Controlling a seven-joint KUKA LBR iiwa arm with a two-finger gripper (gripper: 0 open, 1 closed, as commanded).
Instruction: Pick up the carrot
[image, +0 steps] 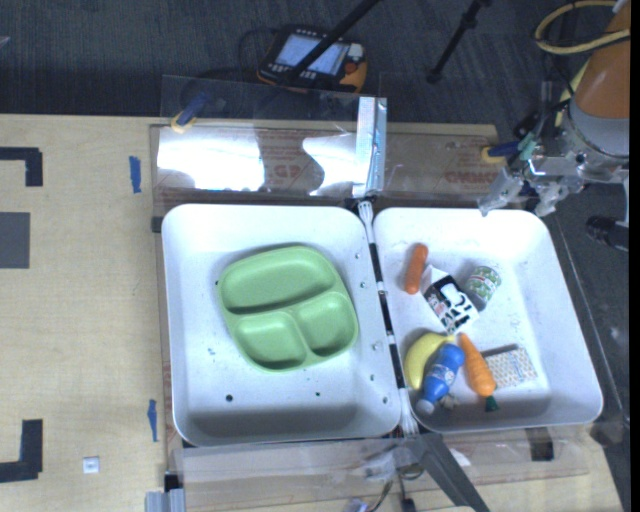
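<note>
Approach step: pincer (528, 192), grip state unclear, hovers above the bin's far corner. Tapered orange carrot (477, 367) lies well below-left; next, descend there.

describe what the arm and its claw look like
The arm shows at the upper right as a rounded orange band over a grey wrist section. Below it, the claw is a cluttered silvery metal assembly with small blue and yellow parts. A yellow cable loops above the arm.

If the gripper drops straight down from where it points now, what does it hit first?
Probably the right bin's far rim or bare floor just inside it; depth is unclear. The gripper hangs at that corner, well away from the carrot.
</note>
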